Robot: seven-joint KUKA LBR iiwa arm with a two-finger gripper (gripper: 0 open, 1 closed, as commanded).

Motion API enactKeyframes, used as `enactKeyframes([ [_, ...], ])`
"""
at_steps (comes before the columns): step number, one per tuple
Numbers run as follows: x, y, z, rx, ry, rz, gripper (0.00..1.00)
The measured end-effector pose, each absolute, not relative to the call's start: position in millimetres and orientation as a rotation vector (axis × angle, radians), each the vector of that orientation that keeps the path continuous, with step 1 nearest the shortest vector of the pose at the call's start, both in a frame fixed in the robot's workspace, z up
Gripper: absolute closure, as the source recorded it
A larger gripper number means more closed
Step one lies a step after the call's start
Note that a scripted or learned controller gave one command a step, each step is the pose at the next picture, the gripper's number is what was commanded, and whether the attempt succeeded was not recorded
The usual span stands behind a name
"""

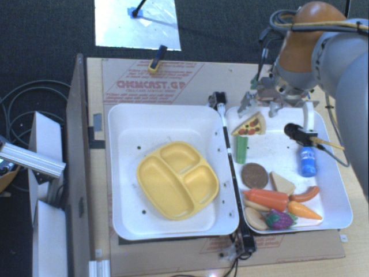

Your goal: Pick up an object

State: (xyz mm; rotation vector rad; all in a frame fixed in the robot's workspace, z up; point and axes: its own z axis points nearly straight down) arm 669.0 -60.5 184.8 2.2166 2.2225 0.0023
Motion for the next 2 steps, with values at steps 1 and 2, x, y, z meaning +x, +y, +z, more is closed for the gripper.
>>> enactKeyframes([
  [1, 669.1, -44, 185, 2.214, 2.226, 0.002, 0.00],
  [2, 578.7, -59, 184, 2.225, 2.222, -0.005, 0.00],
])
